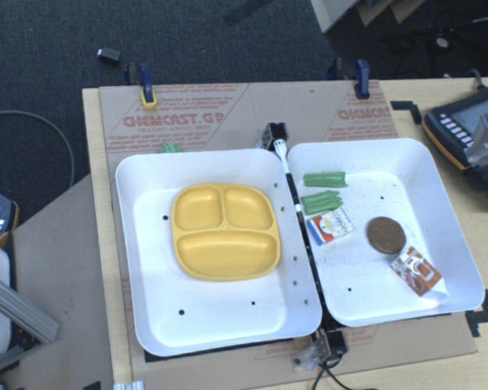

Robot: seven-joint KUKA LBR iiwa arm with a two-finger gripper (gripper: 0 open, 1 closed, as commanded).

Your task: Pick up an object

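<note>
you have two white bins side by side: the left bin (141,262) carries a yellow divided plate (226,231) near its middle. the right bin (443,219) holds two green pea pods (323,179) (320,202) near its upper left, a small white carton (330,225) just below them, a brown round cookie (386,234) near the middle, and a brown snack packet (418,271) just beside the cookie's lower right. as for the gripper, you cannot tell its state from this view.

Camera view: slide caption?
Yellow divided plastic plate in left white bin; green pods, brown disc, packets in right.
</note>
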